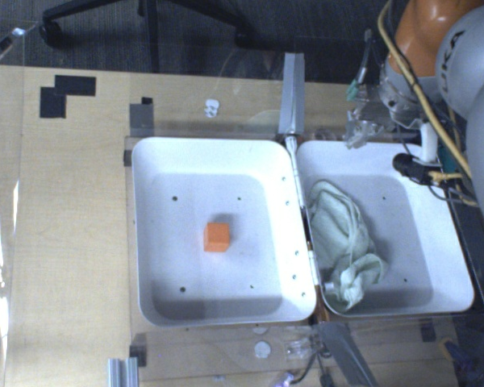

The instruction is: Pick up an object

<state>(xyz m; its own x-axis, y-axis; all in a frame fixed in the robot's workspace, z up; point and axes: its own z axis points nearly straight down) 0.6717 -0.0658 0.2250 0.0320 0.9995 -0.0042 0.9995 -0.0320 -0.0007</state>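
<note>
Left bin (157,216): one small orange cube (217,237) sits on the white floor, a little left of centre and towards the near side, touching neither wall.

Divider: a grey metal rail (291,95) rises from the junction of the two bins at the far edge.

Right bin (436,289): a crumpled pale-green cloth (344,244) lies against the left wall, running from mid-bin down to the near corner — a corded edge loops across its top folds.

Gripper (363,131): hangs over the far rim of the right bin, just right of the rail, well apart from both the cloth and the cube. Nothing is seen between its tips — whether they are spread or closed cannot be told at this angle. The grey arm (476,63) with its orange band (431,14) enters from the upper right.
</note>
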